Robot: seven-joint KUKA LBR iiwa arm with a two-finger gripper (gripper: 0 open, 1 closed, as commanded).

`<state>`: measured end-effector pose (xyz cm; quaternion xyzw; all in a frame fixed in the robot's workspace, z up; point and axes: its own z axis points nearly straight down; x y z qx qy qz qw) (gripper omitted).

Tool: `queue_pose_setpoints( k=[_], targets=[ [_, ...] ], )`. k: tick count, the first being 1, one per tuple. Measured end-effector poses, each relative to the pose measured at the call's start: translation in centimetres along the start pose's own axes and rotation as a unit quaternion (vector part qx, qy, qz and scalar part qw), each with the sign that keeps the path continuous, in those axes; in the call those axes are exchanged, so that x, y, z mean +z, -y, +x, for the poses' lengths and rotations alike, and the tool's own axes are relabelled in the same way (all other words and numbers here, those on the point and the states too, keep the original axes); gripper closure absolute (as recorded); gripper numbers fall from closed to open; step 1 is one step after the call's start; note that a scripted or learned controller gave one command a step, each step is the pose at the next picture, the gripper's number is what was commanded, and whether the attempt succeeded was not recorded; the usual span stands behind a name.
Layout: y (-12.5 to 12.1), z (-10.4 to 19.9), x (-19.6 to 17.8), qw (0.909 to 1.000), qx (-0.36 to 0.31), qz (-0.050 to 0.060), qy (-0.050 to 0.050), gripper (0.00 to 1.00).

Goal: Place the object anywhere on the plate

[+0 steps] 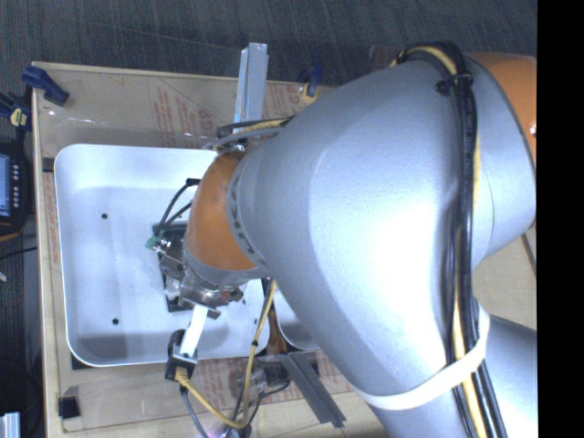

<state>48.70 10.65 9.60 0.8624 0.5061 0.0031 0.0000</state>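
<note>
The grey arm (pixel 383 217) reaches in from the right and covers most of the scene; its orange band (pixel 212 222) sits over the left white bin (pixel 87 245), and the wrist hardware below it hangs low toward the bin's near wall; the claw (pixel 182 290) lies somewhere under that hardware, and whether it is apart, together or clamped on anything I cannot tell, since the wrist hides it. The object to be placed cannot be made out; it may lie under the wrist, or in the claw, but nothing confirms either; the plate is likewise hidden, perhaps in the second bin (pixel 297 336), of which a small curved corner peeks out beneath the arm. Cables (pixel 260 336) trail down from the wrist across the worktop (pixel 119 386) edge.

Judging from this pose, the step in hand is probably a grasp or a check in the left bin; to do it well, the arm should come up straight before any sideways move, so nothing drags along the bin wall; a clear look at the claw should confirm a hold before carrying toward the plate; the loose cables could snag on the bin rim.
</note>
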Motion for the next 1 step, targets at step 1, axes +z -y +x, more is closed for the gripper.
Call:
queue_pose_setpoints(
  k=[1],
  targets=[
    [-2.19, 4.22, 0.21, 0.9841, -0.178, 0.002, 0.002, 1.0]
  ],
)
